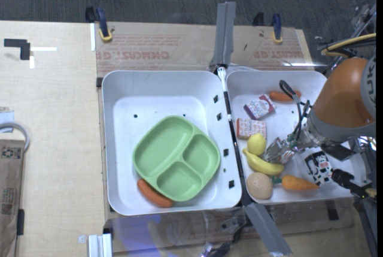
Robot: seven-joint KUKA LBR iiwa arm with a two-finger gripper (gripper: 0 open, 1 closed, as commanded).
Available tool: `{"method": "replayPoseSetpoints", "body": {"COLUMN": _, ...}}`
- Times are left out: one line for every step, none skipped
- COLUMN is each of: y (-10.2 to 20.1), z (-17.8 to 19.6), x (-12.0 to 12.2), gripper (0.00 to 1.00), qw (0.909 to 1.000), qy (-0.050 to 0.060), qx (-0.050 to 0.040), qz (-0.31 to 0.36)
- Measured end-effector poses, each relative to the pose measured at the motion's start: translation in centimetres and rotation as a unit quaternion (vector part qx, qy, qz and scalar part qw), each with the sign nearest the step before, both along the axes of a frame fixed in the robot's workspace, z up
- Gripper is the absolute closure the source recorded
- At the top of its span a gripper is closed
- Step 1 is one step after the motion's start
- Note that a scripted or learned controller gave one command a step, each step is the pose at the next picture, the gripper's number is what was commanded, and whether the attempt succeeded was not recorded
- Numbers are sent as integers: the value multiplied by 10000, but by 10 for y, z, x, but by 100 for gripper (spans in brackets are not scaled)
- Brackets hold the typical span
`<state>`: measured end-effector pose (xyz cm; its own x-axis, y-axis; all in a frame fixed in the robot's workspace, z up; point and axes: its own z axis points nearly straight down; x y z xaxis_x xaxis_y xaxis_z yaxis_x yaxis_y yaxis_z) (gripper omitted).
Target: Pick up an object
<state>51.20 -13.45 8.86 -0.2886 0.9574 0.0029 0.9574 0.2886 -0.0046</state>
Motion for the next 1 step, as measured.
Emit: {"method": "replayPoseSetpoints", "body": {"y": -1, "z": 6, "x": 1, "gripper": 100, "qw": 10000, "qy": 13, "qx": 3, "qz": -15}}
